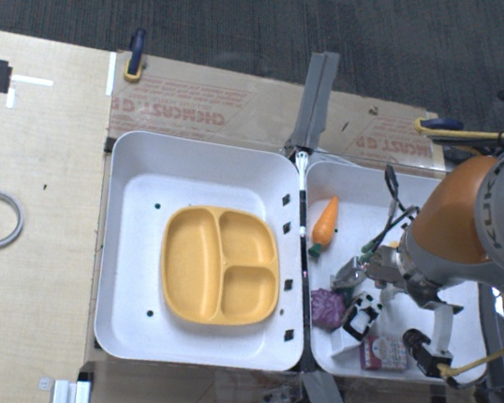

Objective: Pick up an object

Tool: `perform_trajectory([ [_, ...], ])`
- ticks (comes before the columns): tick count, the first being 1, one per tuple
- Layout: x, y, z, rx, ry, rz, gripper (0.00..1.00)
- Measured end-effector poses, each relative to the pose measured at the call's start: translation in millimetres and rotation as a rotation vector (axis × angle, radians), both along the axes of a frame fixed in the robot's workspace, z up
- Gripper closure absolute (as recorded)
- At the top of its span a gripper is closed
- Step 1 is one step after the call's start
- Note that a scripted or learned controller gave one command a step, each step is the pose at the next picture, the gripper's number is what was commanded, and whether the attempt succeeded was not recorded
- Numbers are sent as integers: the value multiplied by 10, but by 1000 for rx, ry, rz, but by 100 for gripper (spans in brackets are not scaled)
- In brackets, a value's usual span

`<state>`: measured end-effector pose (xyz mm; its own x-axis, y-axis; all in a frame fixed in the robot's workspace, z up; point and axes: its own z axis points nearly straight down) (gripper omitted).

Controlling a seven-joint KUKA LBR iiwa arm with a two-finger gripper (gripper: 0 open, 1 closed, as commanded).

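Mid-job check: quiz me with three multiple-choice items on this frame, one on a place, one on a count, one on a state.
1. Where does the orange toy carrot lie?
A. right white bin
B. left white bin
C. bench

2. How many compartments has the yellow plastic divided plate?
A. two
B. three
C. five

3. How does the plate stand?
A. upside down
B. on edge
C. flat, open side up

Answers: 1 A, the carrot lies near the right bin's left wall. 2 B, one long section and two smaller ones. 3 C, its hollows face the camera.
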<state>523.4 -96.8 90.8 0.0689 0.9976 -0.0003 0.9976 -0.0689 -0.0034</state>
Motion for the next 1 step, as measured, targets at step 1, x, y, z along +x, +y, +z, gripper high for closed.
perform_trajectory([
  [1, -5, -9, 79, 0, 3, -2, 100],
])
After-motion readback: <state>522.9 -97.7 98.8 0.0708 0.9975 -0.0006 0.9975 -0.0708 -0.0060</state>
